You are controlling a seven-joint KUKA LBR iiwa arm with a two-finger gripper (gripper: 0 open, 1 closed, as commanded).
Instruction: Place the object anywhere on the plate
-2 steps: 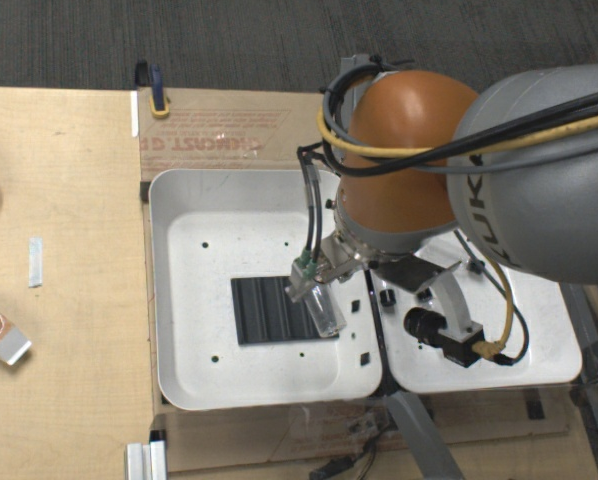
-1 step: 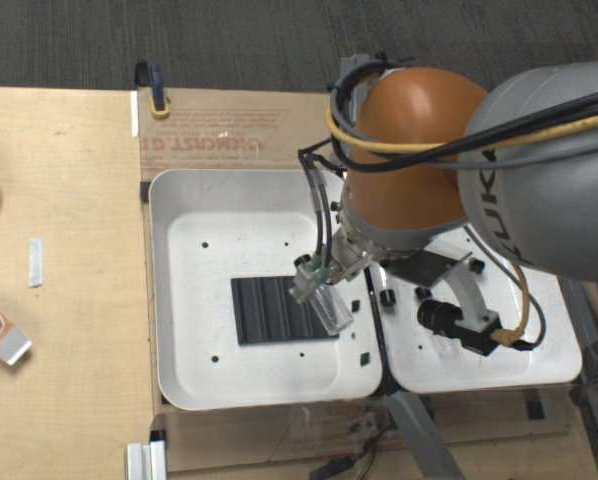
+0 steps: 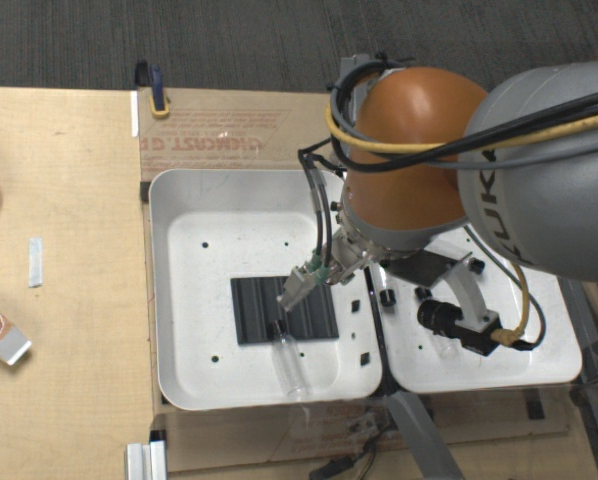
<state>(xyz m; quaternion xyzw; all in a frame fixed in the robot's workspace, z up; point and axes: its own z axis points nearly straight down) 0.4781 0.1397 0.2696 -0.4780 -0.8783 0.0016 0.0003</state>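
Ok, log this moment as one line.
arm: over left bin | gripper: above black plate | clear tube: on plate's front edge

A robotics lab: industrial arm (image 3: 499, 168) over two white bins (image 3: 179, 268) on a plywood bench (image 3: 59, 368), grey carpet (image 3: 229, 18).

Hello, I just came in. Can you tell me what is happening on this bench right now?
A grey KUKA arm reaches in from the right over the left white bin. Its gripper is low over a dark ridged plate lying flat in that bin. A clear tube-like object lies at the plate's near edge, partly off it. Whether the jaws grip it cannot be seen. The right bin sits beside, mostly under the arm.
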